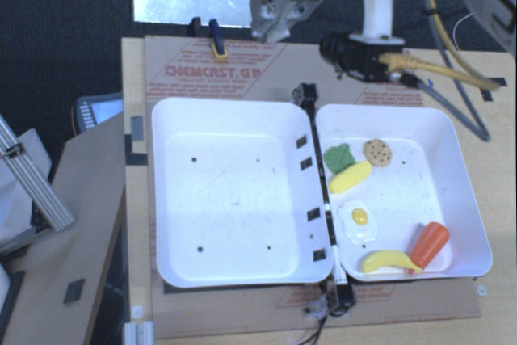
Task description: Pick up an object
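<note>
White plastic is most of what I see from up here: two shallow bins side by side on the tabletop (137,77), the left bin (234,190) bare inside apart from a few dark specks, the right bin (452,174) holding every candidate for the pick. Along its left side lies a yellow corn cob with a green husk (346,169), with a round speckled cookie (377,152) just beside it toward the back. Below those sits a fried egg (359,220), and at the front edge a banana (389,261) lies touching, or very nearly touching, an orange carrot (430,243) that leans toward the front right corner. My end effector (275,16) hangs at the top of the view, beyond the back rim of the bins and above the cardboard sheet under them, well apart from all five toys. It is blurred and partly cropped, so I cannot tell how it is set; I can only say I see nothing hanging under it. As I judge it, the task is barely begun: no object is lifted, all rest on the bin floor, and no approach over the right bin is made. What remains is the whole job, namely choosing a target, coming across and down over it, closing, and raising it clear.
</note>
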### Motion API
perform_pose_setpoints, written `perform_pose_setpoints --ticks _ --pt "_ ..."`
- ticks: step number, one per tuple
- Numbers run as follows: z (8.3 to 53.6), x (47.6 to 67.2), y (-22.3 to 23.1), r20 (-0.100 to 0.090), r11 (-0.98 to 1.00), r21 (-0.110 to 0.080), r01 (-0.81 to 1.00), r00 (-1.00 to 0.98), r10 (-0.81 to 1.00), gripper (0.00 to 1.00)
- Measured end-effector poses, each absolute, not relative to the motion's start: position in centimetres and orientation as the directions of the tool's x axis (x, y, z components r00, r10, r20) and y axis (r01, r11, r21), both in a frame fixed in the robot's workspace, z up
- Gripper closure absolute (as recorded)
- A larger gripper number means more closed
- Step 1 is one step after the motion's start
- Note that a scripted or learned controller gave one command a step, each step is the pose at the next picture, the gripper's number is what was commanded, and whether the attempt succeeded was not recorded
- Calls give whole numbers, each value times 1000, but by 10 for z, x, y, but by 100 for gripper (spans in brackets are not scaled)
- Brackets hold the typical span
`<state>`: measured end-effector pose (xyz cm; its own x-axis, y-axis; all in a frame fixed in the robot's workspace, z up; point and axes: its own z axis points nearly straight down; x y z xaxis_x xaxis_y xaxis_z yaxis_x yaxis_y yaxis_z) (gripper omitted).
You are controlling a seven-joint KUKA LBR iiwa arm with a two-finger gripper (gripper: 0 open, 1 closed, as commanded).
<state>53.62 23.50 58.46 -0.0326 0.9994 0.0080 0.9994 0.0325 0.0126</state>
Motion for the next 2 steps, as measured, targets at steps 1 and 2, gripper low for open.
perform_pose_setpoints --ticks 1,2 --pt "596 536 235 9 37 14 999 -37 999 100" --pt "607 537 235 10 40 16 999 -41 999 100"
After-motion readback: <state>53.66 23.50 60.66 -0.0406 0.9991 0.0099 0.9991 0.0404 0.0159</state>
